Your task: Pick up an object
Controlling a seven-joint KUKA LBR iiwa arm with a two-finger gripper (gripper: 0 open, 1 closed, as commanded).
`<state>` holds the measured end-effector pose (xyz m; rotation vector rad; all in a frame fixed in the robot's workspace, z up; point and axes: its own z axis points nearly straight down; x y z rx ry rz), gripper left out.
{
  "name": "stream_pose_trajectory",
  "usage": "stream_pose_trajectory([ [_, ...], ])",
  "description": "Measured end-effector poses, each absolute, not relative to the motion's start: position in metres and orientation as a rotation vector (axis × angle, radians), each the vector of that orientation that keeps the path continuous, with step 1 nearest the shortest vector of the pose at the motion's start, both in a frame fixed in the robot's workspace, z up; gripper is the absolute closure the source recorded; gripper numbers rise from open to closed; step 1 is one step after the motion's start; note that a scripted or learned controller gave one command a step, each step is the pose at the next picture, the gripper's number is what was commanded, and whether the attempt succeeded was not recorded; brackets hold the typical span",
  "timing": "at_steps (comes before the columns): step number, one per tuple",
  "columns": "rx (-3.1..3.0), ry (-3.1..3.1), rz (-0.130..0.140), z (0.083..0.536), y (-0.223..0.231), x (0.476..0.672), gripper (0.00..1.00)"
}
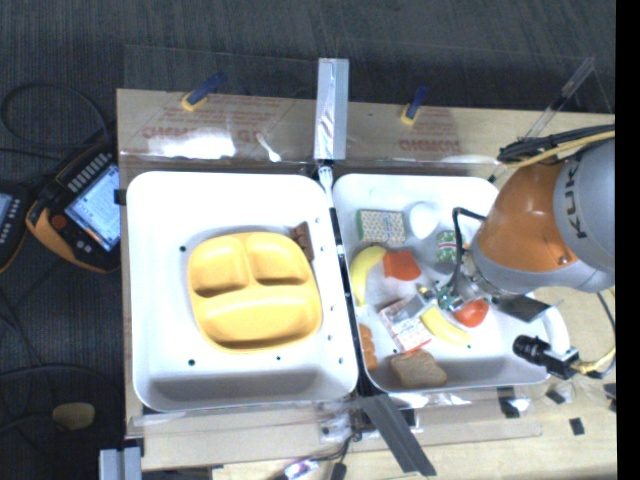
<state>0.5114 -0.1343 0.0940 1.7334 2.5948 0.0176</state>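
Two white bins sit side by side on the desk (470,128). The left bin (160,298) holds a yellow divided tray (254,288). The right bin (510,368) holds a yellow banana (365,270), a green packet (382,226), a white cup (423,218), a brown piece (417,370) near the front, and a red object (472,314). The jaws (452,300) sit low among these things, just beside the red object; whether they are open or grip anything cannot be told.
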Motion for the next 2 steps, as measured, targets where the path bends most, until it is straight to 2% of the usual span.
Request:
stream_pose_trajectory([
  [1,1.731,2.593,0.026,0.107,-0.133,0.514,1.0],
  [2,1.9,2.507,-0.001,0.143,-0.113,0.486,1.0],
])
